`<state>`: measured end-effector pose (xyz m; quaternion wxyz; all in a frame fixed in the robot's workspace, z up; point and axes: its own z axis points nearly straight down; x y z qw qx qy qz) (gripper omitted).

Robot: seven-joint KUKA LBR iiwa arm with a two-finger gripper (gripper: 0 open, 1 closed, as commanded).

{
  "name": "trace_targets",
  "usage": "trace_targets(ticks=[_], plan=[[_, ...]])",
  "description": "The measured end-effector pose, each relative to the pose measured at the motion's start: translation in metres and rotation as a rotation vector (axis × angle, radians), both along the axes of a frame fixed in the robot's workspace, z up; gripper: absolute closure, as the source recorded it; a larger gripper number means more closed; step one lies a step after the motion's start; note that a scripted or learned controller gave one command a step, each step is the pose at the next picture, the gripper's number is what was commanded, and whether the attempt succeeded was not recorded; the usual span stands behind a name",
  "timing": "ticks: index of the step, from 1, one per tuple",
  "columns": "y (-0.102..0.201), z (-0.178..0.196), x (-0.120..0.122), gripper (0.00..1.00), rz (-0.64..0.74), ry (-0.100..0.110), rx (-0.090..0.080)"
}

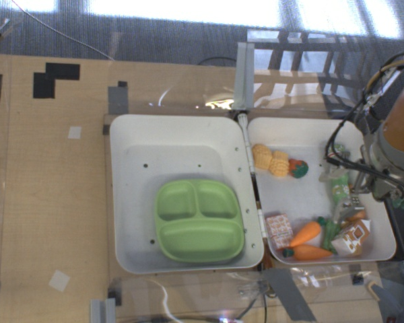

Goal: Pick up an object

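Carrots (308,241) — right bin (303,194) front | arm (397,123) reaches in from right | claw (347,204) low over bin — grip unclear

A tan wooden bench (47,200) with black patches (54,78) meets dark carpet (155,36) streaked by bright window light.

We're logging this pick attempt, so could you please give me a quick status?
Gripper low in right bin, among toy food. Nothing seen held. Carrots and small carton crowd close beside it.
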<state>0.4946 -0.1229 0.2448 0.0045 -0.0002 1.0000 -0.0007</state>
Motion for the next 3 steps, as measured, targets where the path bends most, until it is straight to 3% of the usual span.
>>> trace_targets(ticks=[1,2,3], plan=[[-0.006,-0.134,0.021,0.00,-0.318,0.002,0.003],[0.007,-0.156,0.129,0.00,-0.437,-0.003,0.006],[-0.047,-0.077,0.150,0.00,-0.720,-0.006,0.006]])
